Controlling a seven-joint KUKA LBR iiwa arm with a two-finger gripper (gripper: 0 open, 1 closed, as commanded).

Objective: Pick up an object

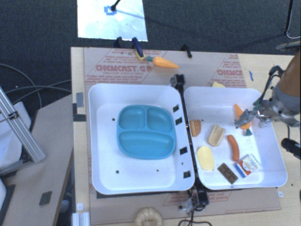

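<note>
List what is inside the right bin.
In the right bin: bread roll, red sausage, yellow piece, chocolate bar, small packet, brown piece. The gripper covers part of an orange piece.

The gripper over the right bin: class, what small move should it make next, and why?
Probably a short descent. The gripper hovers right by the orange carrot piece near the right bin's far side, with nothing visibly between its fingers. Lowering onto that piece looks like the nearest way to a pick.

The arm (288,86) is cut off by the right edge, and the gripper (245,121) partly hides an orange piece (239,110).
</note>
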